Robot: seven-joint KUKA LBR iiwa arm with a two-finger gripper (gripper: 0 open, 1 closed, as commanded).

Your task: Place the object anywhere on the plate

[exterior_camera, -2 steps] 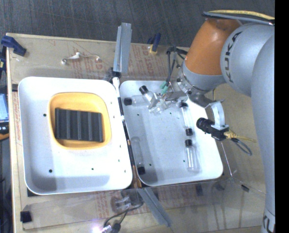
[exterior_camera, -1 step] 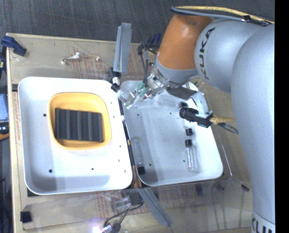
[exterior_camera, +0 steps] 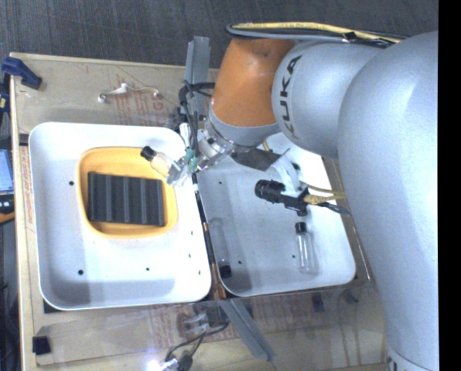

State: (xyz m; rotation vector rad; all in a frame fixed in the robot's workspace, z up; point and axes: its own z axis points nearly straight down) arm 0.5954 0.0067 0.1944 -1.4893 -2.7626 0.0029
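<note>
Jaws (exterior_camera: 182, 163) clenched on our small clear bottle (exterior_camera: 158, 159), hovering at two o'clock over the yellow plate (exterior_camera: 128, 192), left bin (exterior_camera: 107, 280).

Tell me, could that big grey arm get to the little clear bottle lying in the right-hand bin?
Probably yes. The clear bottle lies in the open on the right bin's floor with nothing over it, and the gripper is close by at the bins' divide.
</note>
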